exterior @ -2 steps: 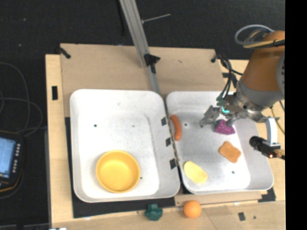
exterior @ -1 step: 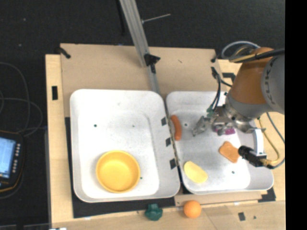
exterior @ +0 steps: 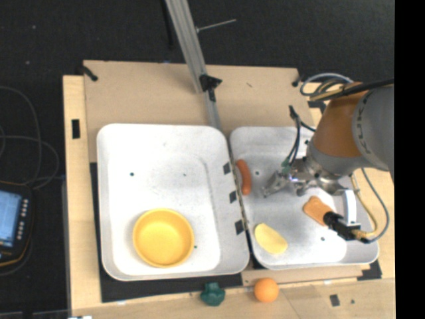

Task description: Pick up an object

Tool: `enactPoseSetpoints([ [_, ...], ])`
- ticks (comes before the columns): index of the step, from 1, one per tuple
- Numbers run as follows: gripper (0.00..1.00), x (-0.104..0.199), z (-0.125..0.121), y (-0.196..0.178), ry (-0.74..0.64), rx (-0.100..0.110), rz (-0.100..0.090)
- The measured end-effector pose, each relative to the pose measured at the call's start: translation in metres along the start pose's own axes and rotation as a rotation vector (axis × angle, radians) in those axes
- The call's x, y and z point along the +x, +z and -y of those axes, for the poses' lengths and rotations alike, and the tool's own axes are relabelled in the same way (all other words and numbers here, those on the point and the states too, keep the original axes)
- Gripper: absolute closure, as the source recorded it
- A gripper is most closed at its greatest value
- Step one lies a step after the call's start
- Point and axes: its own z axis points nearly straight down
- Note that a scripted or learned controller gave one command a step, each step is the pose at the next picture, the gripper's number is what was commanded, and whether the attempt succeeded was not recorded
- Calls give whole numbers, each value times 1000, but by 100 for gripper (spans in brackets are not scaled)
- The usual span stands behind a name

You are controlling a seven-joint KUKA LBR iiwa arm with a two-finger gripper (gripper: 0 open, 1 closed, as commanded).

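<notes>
Orange ball (exterior: 266,290) sits on the counter (exterior: 166,298). Over the right bin (exterior: 265,141), my pincer (exterior: 279,183) hangs spread beside the sausage (exterior: 244,176), pinching nothing.

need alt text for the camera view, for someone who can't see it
The arm's hand hovers low in the right bin, between a hot dog, an orange piece and a yellow piece. A yellow bowl sits in the left bin.

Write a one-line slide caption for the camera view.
KUKA arm's gripper hovers in the right bin near a sausage; a yellow bowl sits in the left bin.
</notes>
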Motion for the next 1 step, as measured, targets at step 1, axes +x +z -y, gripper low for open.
enactPoseSetpoints([
  [1,0,-1,0,13,1,-2,0],
])
